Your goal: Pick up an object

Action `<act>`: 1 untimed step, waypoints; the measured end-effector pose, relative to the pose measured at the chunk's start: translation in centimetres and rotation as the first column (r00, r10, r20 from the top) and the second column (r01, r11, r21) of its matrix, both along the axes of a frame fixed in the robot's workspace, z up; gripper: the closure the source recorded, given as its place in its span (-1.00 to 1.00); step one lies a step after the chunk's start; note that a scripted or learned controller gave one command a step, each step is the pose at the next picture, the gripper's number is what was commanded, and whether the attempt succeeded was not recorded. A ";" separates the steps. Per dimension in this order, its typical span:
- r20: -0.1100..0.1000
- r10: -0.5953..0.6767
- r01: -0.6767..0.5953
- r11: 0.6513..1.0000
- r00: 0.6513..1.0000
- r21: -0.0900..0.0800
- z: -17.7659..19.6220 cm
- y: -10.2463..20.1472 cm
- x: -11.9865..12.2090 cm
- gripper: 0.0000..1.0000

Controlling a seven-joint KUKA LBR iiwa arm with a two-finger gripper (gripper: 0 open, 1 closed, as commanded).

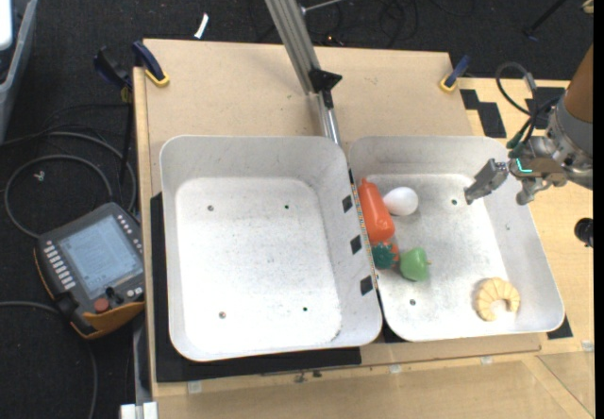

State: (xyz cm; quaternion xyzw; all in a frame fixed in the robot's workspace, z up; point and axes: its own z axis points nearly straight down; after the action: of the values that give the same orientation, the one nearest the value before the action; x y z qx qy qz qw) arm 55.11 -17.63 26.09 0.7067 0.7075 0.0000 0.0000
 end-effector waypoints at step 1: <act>-0.004 -0.002 0.002 1.000 1.000 0.000 -4.4 -0.1 0.4 -1.00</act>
State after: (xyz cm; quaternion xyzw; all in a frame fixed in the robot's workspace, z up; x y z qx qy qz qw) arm 55.49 -17.74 21.67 0.7073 0.7069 -0.0014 -0.0016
